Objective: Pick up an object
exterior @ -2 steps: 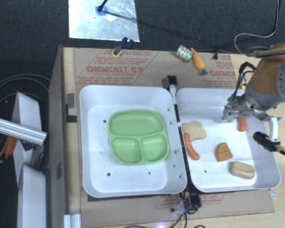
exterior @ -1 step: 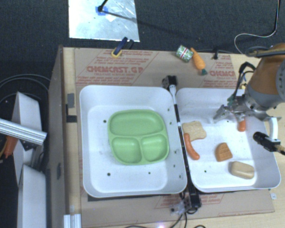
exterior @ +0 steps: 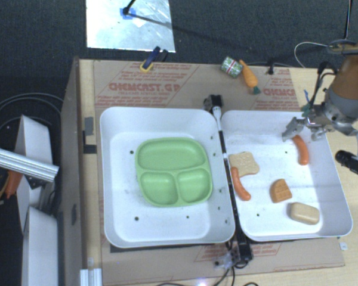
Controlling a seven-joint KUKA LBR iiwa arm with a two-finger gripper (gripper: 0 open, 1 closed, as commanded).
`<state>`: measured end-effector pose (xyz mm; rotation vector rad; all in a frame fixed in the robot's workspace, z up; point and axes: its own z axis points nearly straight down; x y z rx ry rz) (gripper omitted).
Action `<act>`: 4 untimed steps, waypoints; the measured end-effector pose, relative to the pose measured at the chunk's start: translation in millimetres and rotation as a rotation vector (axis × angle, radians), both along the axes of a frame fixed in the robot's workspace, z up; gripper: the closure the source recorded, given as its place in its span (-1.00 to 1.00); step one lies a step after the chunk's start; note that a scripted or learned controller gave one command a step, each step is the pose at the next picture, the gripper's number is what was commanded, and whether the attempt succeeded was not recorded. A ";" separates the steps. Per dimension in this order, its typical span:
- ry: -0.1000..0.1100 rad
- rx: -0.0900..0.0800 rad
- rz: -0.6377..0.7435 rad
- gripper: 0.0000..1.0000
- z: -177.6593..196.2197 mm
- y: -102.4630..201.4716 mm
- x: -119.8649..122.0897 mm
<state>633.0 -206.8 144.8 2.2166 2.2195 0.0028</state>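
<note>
A beige block (exterior: pixel 303 213) lies nearest, at the front of the right bin (exterior: pixel 259 133), with an orange wedge (exterior: pixel 280 190) just behind it. Farther back, an orange sausage (exterior: pixel 301 149) lies directly under the gripper (exterior: pixel 304 130), whose spread fingers grasp nothing. A toast slice (exterior: pixel 244 163) and a second sausage (exterior: pixel 240 183) sit near the divider. The left bin (exterior: pixel 116 136) holds a green divided plate (exterior: pixel 173 171).

Red print reading "CHEMCAST GP" stands on the brown paper sheet (exterior: pixel 167 79) under the bins, left of centre; the same print at right is partly hidden.
</note>
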 end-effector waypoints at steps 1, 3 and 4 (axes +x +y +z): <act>0.005 0.002 0.000 -1.00 -34.3 0.2 -63.8; -0.001 0.001 0.005 1.00 -49.4 0.8 -16.5; 0.004 0.003 0.004 1.00 -49.2 51.3 -2.4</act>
